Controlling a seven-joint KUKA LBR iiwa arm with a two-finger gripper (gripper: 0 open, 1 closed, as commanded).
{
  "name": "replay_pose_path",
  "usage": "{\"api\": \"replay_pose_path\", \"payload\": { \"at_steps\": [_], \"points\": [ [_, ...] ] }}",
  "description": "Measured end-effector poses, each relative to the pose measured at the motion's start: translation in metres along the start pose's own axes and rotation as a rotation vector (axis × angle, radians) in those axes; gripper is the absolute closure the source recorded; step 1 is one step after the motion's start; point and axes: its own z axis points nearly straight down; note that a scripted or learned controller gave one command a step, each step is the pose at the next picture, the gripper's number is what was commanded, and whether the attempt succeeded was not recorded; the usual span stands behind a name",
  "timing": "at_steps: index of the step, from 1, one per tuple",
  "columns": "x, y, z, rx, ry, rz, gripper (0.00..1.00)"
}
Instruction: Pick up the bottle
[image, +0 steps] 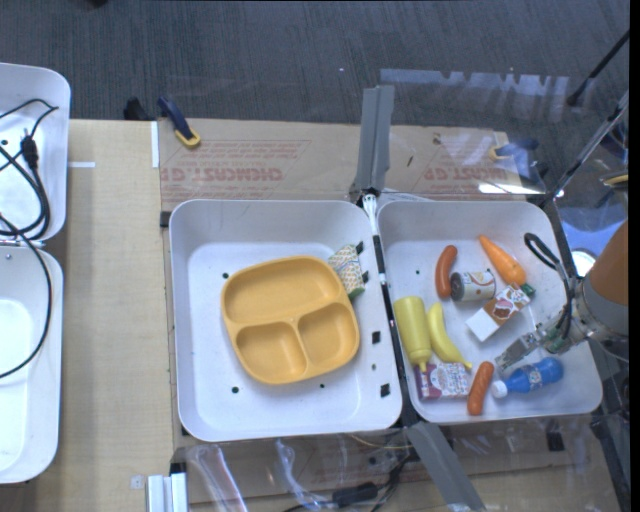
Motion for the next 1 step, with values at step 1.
{"api": "replay_pose_path", "payload": {
  "at_steps": [1],
  "points": [
    [-0.0008, 0.0006, -0.0092, -0.001, -0.003, 0.002, 1.0]
  ]
}}
